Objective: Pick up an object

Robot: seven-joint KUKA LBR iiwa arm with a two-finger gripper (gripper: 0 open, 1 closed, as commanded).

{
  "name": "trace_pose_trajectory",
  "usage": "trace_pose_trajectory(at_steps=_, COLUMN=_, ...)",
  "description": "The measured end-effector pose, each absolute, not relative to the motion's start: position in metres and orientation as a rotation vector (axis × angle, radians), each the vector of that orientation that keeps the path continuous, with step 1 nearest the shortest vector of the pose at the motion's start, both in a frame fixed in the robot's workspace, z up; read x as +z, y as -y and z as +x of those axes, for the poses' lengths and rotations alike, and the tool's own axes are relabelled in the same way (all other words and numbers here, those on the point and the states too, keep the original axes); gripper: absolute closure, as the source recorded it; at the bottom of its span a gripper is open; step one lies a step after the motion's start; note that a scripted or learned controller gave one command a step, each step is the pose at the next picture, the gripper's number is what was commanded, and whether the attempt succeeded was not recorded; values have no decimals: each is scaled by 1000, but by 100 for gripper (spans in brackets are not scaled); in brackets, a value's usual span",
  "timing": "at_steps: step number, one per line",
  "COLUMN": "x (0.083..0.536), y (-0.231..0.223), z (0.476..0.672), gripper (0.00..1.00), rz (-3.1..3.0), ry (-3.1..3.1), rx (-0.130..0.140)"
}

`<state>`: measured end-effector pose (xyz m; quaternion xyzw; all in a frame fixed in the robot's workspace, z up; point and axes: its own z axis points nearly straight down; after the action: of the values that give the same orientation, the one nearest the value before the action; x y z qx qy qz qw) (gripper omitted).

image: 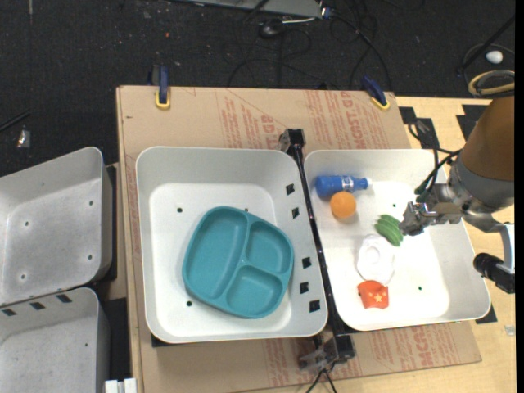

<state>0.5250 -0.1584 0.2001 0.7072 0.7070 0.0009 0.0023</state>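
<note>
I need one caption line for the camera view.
Gripper beside a green object in the right bin; teal divided plate in the left.

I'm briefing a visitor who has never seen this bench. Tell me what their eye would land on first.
The teal divided plate stands out, lying alone in the left bin. Next come the bright things in the right bin: an orange ball beside a blue bottle, a red piece, and a green object at the gripper.

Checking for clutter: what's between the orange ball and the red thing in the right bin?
A white object lies between the orange ball and the red object, in the camera view.
</note>
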Motion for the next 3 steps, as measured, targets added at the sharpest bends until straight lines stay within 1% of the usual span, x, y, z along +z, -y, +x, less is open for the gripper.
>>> trace_pose_trajectory(at_steps=1, x=263, y=157, z=530, gripper=100, rz=2213, ry=-2220, rx=5)
trace_pose_trajectory(at_steps=2, x=266, y=113, z=554, gripper=100, rz=2211, ry=-2229, rx=4)
trace_pose_trajectory(at_steps=3, x=249, y=63, z=574, gripper=100, rz=2213, ry=-2230, rx=1)
